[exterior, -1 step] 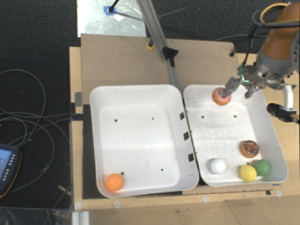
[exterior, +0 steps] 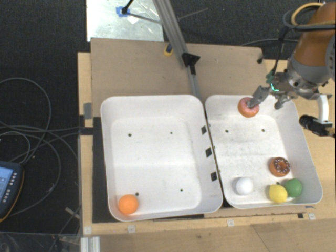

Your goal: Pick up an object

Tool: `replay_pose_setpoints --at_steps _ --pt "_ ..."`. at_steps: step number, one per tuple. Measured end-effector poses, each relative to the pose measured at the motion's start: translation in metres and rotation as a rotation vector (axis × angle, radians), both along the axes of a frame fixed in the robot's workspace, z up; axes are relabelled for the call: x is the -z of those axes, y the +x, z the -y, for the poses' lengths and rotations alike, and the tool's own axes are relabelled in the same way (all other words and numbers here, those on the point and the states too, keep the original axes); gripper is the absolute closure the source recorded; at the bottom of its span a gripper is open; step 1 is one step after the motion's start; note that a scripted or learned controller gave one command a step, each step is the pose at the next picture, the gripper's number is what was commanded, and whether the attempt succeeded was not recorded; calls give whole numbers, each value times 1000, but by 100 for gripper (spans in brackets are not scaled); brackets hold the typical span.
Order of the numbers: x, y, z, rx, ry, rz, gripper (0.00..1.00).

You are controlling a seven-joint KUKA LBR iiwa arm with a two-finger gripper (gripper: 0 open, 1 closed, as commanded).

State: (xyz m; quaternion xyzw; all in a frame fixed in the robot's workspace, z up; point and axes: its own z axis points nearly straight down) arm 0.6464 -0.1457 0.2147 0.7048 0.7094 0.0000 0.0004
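The hand (exterior: 268, 97) is hovering spread wide in the upper right, one finger touching the pink donut (exterior: 248, 108); nothing is being gripped, lifting remains.

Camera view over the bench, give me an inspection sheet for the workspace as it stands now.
Surface: brown bench bearing a left bin and a right bin, side by side.
Job's things: orange ball in the left bin's near left corner; pink donut at the right bin's far edge; chocolate donut, white ball, yellow ball and green ball near its near right corner.
Clutter: nothing seen.
Grippers: claw beside the pink donut; one finger touches or overlaps it, grasp unclear.
Cables: loose cables on the floor at left.
Surroundings: dark carpet, a handheld screen at left, a grey pole slanting over the bench.
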Motion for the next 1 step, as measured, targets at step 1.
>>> replay_pose_setpoints --at_steps 1 --pt "44 7 -3 0 1 -3 0"
